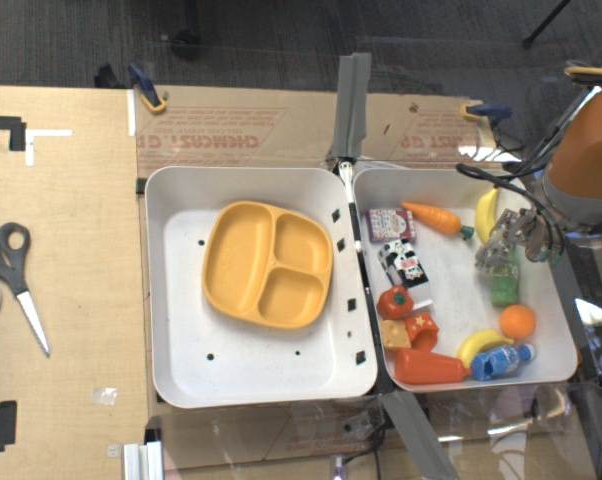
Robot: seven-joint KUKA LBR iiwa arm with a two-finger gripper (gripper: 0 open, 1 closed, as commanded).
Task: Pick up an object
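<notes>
Over right bin [566, 368]: end effector [501, 251], grip state we cannot tell, above green block [504, 290]. Step: approach. Next we expect descent, closure.

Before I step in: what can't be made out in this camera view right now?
- Gripper: finger state lost in blur and cable clutter; contact with the green block unclear.
- Upper banana: partly covered by the gripper.
- Small cartons: print too small to read.
- Arm: cut off by the right edge.
</notes>
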